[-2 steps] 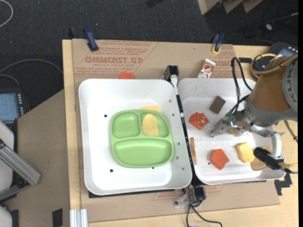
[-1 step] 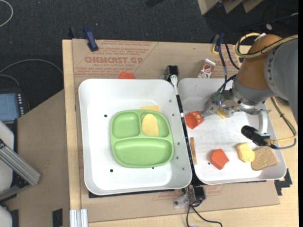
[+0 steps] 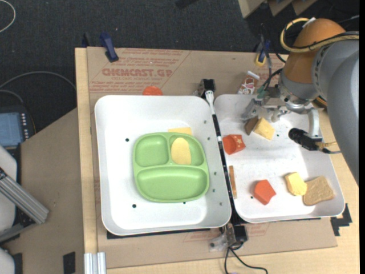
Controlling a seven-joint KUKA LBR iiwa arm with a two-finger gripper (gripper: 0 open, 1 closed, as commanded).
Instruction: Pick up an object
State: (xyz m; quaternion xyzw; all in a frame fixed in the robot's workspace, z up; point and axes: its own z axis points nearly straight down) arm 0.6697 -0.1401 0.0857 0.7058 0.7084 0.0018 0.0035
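Dark grey carpet point(image 3: 45, 21) covers the floor around the tabletop point(image 3: 165, 67), a brown board printed with red lettering. Blue clamps point(image 3: 108, 46) grip its far edge. A silver aluminium rail point(image 3: 23, 201) lies at left.

Red "CHEMCAST G.P." lettering on the brown board point(image 3: 137, 70) behind the bins.

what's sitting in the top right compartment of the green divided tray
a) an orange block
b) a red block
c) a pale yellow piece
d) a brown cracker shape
c: a pale yellow piece lies in the top right compartment of the green divided tray in the left bin.
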